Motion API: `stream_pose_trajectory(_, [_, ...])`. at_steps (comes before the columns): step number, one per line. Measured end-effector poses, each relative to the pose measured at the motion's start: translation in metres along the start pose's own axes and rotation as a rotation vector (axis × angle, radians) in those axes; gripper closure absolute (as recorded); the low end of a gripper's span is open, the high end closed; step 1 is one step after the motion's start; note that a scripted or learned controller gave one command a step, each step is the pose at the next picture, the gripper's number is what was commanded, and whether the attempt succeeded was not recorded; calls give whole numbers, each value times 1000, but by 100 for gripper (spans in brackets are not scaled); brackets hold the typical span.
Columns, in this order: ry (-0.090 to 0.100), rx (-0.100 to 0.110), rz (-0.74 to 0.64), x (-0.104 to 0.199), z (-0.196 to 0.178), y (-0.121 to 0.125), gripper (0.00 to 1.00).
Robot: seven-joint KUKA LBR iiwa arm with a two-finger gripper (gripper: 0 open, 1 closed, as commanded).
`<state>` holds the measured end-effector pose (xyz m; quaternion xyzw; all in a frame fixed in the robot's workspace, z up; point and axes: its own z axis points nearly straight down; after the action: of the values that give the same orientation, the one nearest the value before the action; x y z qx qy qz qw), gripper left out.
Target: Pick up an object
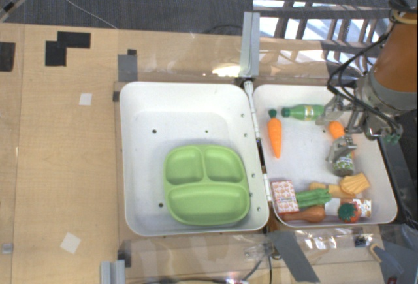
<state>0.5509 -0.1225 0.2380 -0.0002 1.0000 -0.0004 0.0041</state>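
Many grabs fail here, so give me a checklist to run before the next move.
1. Gripper is over the right bin: ok.
2. Something sits under it, a small can: ok.
3. Can is between the fingers: cannot tell.
4. Room around the can: not ok, a yellow toy lies close by.
5. Carrot and green bottle lie apart from the gripper: ok.
6. Green tray is in the left bin: ok.

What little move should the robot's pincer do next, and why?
Probably go straight down a little. The pincer hangs in the right bin just above a small can, with an orange piece beside it. Nothing is seen between its fingers, so lowering onto the can seems the best guess before closing.
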Motion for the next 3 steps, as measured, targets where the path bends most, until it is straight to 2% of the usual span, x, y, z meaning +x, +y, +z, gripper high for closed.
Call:
stream_pose_trajectory(1, [2, -1, -189, -57, 71, -35, 0])
stream_pose_trajectory(2, [-7, 2, -216, -66, 149, -71, 0])
stream_pose_trajectory(3, [-2, 1, -230, -59, 151, -82, 0])
